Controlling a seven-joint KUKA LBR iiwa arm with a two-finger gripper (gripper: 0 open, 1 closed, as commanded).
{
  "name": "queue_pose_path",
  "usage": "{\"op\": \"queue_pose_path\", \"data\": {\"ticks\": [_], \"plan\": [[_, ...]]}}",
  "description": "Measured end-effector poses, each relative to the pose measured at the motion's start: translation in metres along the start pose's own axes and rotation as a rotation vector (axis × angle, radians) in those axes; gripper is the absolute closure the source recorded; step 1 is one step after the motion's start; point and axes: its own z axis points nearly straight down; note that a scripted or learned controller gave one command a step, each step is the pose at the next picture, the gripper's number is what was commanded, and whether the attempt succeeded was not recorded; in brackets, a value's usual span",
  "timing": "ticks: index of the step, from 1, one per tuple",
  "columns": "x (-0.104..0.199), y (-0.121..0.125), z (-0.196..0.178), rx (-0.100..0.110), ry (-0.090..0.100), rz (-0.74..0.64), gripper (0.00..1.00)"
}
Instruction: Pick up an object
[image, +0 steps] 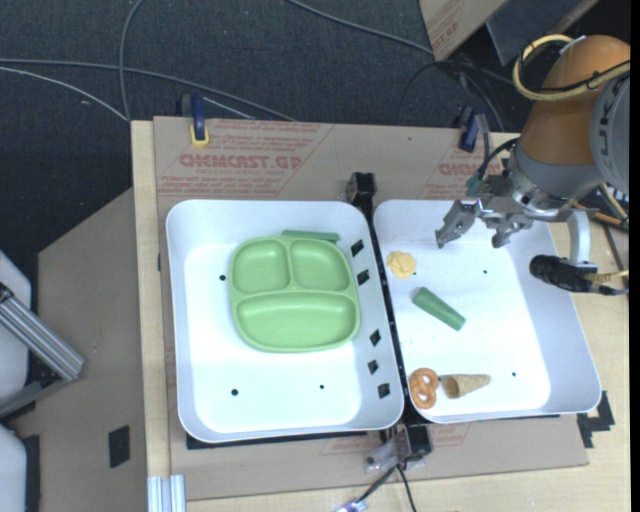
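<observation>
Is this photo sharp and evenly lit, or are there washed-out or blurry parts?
Camera view: mostly sharp; the green plate and the small items in the right bin are crisp. The white bins look bright, nearly washed out, with soft shadows. The gripper is slightly soft, and the dark floor above loses detail.

My arm (575, 95) reaches in from the right, orange band above the wrist, bent downward; my gripper (475, 228) hangs with fingers (447, 232) spread apart, nothing between them

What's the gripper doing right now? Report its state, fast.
Gripper: open, holding nothing, above the far end of the right bin.
</observation>
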Motion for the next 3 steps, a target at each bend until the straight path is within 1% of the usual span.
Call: {"op": "queue_pose_path", "data": {"ticks": [2,3], "plan": [[0.009,0.001,0.087,0.005,0.001,0.000,0.00],[0.010,0.001,0.111,0.002,0.000,0.000,0.00]]}}
